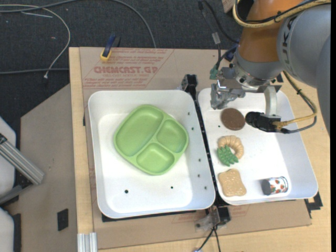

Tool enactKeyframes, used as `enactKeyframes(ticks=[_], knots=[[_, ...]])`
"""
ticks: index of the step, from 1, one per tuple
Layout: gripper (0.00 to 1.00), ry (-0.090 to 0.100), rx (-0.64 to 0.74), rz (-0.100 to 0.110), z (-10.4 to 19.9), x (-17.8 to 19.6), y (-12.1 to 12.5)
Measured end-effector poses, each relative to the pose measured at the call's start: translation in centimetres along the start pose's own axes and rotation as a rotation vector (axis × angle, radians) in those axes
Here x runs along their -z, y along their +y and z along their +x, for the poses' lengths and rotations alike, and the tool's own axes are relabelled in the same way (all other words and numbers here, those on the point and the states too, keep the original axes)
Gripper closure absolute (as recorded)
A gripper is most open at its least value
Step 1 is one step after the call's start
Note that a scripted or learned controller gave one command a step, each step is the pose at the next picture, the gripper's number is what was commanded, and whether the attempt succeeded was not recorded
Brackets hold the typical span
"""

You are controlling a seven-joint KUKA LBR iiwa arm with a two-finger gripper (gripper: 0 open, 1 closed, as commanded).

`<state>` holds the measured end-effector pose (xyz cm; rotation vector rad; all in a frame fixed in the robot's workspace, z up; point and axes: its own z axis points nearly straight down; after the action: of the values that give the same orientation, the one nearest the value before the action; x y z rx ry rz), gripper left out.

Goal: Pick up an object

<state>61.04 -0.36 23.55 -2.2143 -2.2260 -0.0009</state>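
The grey arm reaches in over the far end of the right bin, wrist pointed down, which suits a vertical descent onto the loose items there. The left bin, off to the side of the gripper, carries a green divided plate lying flat and well apart from the tool.

The gripper hangs just above the bin floor. Whether it is spread or closed cannot be told from this angle; nothing is visibly pinched.

Candidate objects lie in a loose line below it. The brown disc sits just beside the gripper and is judged the likeliest target. Further off lie the tan ring with a green spiky piece touching it, then the toast slice, and the small can on its side, farthest away.
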Motion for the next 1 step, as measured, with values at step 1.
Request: enactKeyframes(ticks=[1], knots=[[1.00,-0.001,0.000,-0.003,4.27,-1.14,1.96]])
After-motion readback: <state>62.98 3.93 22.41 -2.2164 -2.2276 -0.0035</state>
